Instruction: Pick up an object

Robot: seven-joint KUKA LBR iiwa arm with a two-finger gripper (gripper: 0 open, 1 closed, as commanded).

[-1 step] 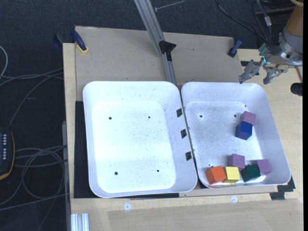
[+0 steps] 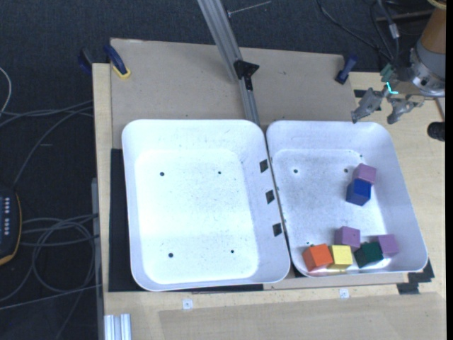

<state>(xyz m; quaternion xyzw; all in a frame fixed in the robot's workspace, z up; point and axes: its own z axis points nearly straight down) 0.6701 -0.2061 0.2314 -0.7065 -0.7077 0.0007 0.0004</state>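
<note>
The right bin (image 2: 403, 190) holds several small blocks. A purple block (image 2: 365, 173) and a blue block (image 2: 359, 191) lie touching near its right wall. Along the front wall sit an orange block (image 2: 318, 256), a yellow block (image 2: 341, 256), a green block (image 2: 368, 253) and two more purple blocks (image 2: 347, 236) (image 2: 387, 244). My gripper (image 2: 381, 109) hangs above the bin's far right corner, behind the blocks. It is open, with nothing between its fingers.
The left bin (image 2: 131, 190) stands beside the right one. A slanted metal rail (image 2: 226, 41) runs from the top down to the gap between the bins. Blue clamps (image 2: 117, 61) (image 2: 345, 68) grip the board's back edge. Cables lie on the floor at left.
</note>
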